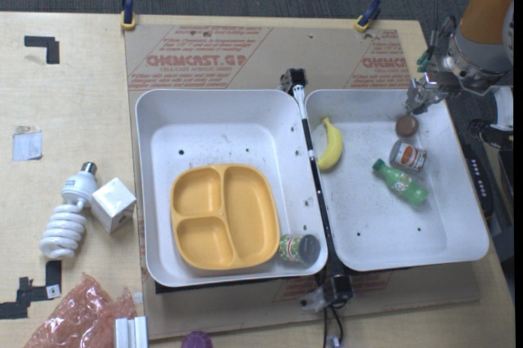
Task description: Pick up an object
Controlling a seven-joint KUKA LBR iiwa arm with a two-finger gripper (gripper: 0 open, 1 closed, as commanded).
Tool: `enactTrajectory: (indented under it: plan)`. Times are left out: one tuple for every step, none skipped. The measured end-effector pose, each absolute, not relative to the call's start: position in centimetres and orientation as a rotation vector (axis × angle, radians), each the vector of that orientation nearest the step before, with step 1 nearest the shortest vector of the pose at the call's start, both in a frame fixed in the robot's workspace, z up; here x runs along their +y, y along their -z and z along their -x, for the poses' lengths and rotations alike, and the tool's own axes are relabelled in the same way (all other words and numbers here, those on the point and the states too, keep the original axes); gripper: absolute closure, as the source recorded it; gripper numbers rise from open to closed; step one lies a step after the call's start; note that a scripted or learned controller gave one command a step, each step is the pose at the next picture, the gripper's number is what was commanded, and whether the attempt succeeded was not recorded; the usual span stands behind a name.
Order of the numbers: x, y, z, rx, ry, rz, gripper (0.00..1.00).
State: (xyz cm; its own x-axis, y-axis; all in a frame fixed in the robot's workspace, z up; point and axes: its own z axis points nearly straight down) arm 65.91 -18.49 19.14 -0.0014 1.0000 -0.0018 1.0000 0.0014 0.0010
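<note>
the gripper (419, 95) is hanging over the far right corner of the right bin (392, 244), its metal tips pointing down toward the bin floor. the tips are small and tangled with cables at this slant, so whether they are apart or together cannot be told; nothing is visibly sitting between them.

just below the tips, toward the camera, a small round brown object (407, 126) is lying on the bin floor, perhaps a little ball or nut, though it is too small to name with confidence. it is the nearest candidate, sitting almost under the gripper and slightly to the near side. being round, it is offering no long axis to line up with.

a little farther along the same line, a small can (409, 156) is lying tipped, and just beside it a green bottle (401, 182) is lying on its side with its long axis running diagonally, cap end toward the upper left. a banana (329, 145) is resting well apart from these, close to the left wall of the same bin, curved and roughly upright in the view.

in the left bin (155, 175) a yellow divided plate (225, 216) is lying flat, with a small jar (299, 249) touching its near right corner.

the coming move is likely turning on a short shift toward the camera and a straight descent onto the brown object.
</note>
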Motion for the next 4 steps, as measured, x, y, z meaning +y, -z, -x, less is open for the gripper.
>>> enactTrajectory:
  plan:
    - [-18.8, -11.8, -60.4, 2.213, -0.015, -2.205, 0.0]
    - [-18.9, -12.9, -60.5, 2.212, -0.017, -2.2, 1.0]
    - [-14.3, -19.8, -62.8, 2.223, 0.0, -2.218, 1.0]
    - [-6.9, -21.3, -65.9, 2.223, 0.0, -2.218, 1.0]
